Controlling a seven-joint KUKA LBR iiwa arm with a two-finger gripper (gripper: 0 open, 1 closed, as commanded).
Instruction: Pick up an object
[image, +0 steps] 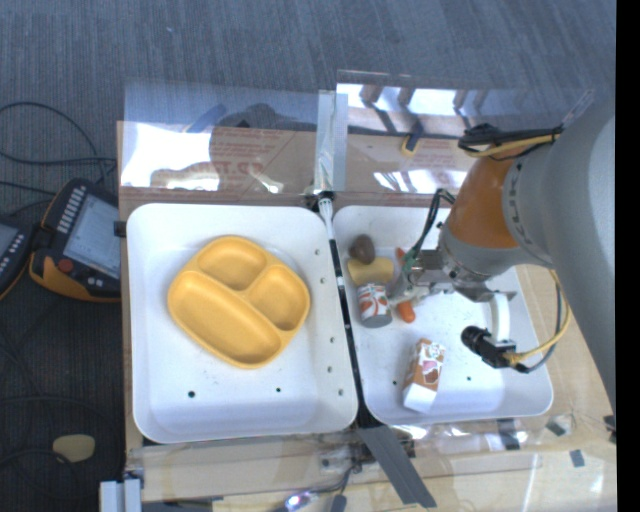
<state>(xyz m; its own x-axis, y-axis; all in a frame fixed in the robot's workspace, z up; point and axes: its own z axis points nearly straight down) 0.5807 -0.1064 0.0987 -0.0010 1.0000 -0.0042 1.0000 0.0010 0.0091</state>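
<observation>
hovering gripper (412, 283) over right bin (520, 400); grasp state cannot tell; can (373, 303) lies just left, touching-close, upright-tilted.

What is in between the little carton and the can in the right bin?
In the camera view, just bare white bin floor lies between the carton and the can. A small orange thing sits beside the can, off that line.

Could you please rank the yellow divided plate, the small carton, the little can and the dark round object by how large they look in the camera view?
1. yellow divided plate, by far the largest
2. small carton
3. little can
4. dark round object, smallest
</observation>
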